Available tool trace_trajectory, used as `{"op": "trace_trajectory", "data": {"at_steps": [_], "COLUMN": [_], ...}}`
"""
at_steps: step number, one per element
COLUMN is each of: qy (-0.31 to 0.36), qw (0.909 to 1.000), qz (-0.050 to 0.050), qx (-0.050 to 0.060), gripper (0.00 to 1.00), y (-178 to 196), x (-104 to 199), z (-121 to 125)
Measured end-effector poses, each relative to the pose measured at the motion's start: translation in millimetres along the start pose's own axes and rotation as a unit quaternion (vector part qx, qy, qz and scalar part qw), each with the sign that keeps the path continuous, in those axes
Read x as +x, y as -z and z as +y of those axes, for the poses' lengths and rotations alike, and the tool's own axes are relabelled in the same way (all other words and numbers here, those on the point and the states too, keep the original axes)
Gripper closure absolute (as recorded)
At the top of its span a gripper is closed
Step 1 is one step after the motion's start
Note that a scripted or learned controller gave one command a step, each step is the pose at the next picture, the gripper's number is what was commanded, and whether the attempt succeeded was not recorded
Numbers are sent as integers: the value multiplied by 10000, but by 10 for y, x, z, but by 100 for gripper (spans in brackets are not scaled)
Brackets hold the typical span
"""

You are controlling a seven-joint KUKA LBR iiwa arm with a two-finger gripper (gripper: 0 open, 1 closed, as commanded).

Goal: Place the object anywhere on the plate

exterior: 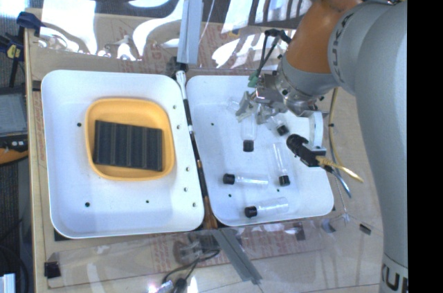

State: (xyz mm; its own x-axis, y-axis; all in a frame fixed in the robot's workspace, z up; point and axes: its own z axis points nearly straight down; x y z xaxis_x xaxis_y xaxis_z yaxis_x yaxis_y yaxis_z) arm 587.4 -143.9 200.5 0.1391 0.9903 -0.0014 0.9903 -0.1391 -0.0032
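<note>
Right-hand bin holds clear vials — nearest vial stands near-vertical, cap down, just below the gripper, grip state unclear.

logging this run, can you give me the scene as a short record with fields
left bin: holds a yellow plate with a dark ribbed insert
right bin: several clear vials with black caps, lying scattered
arm: reaches in from the right, over the right bin's far side
gripper: low over the right bin, near one vial
task state: no vial on the plate yet
</note>
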Motion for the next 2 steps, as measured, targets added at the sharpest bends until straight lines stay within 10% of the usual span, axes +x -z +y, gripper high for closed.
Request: {"op": "trace_trajectory", "data": {"at_steps": [2], "qy": [1840], "qw": [9829], "qz": [10], "qx": [13], "gripper": [100], "y": [-98], "x": [928], "z": [-1127]}}
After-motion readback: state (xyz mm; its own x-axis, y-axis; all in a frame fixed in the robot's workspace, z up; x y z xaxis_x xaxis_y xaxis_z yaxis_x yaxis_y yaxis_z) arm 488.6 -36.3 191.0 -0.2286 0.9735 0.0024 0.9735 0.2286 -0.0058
